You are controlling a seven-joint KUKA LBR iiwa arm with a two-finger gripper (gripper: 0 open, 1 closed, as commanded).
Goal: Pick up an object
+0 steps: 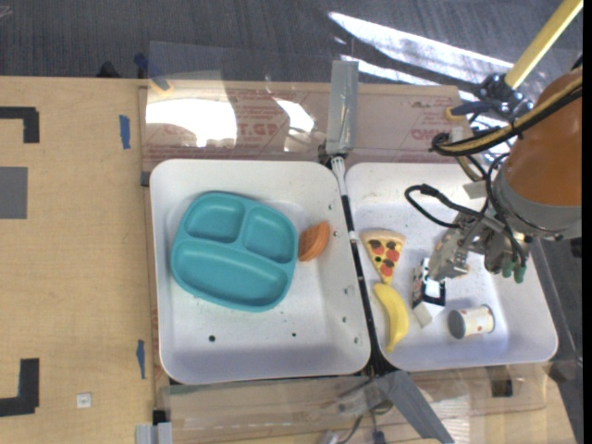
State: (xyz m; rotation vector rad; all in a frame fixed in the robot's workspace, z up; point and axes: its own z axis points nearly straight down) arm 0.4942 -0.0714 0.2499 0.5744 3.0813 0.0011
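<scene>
In the right bin [524,339] lie a toy pizza slice [384,252], a yellow banana [392,314] and a small white and grey cylinder [471,322] on its side. My gripper [431,290] hangs low over this bin, just right of the banana and left of the cylinder. A small white piece [422,315] shows right under its tip. The arm's orange band [555,155] is at the right edge above it. Nothing is visibly held.
The left bin [185,340] holds a teal divided plate [236,251] with a small orange object [315,241] by its right side. A divider wall [351,257] runs between the bins. Black cables [435,202] loop over the right bin's back.
</scene>
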